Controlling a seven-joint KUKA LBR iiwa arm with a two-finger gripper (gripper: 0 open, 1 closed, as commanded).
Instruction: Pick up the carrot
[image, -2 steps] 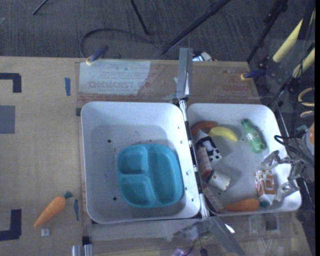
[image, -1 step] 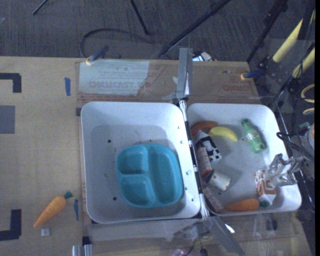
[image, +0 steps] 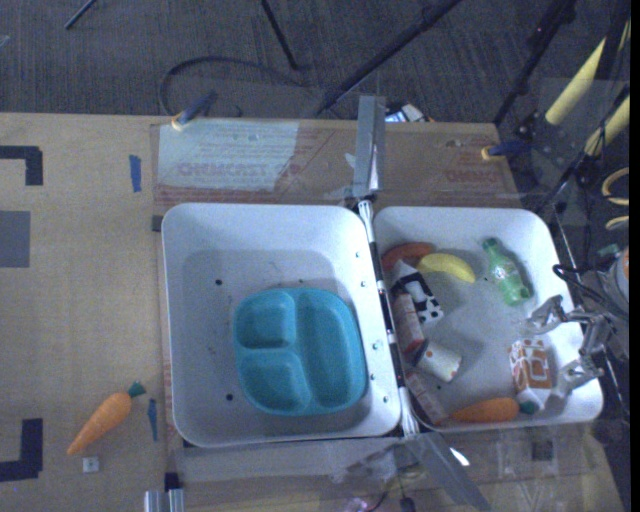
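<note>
Camera view. Step: approach, nothing lifted.

Gripper (image: 572, 345): at the right bin's (image: 545, 228) right edge, fingers spread, nothing between them.

Carrot (image: 485, 410): lying flat along the right bin's front wall, left of the gripper. A second carrot (image: 100, 420) lies on the bench outside the left bin's (image: 200, 225) front-left corner.

Next move, likely: shift left and forward, descend over the carrot.

Obstacles: orange-and-white carton (image: 531, 365) just beside it; white cup (image: 440, 360) near. Also banana (image: 447, 267), green bottle (image: 506, 270), blue tray (image: 298, 350).
</note>
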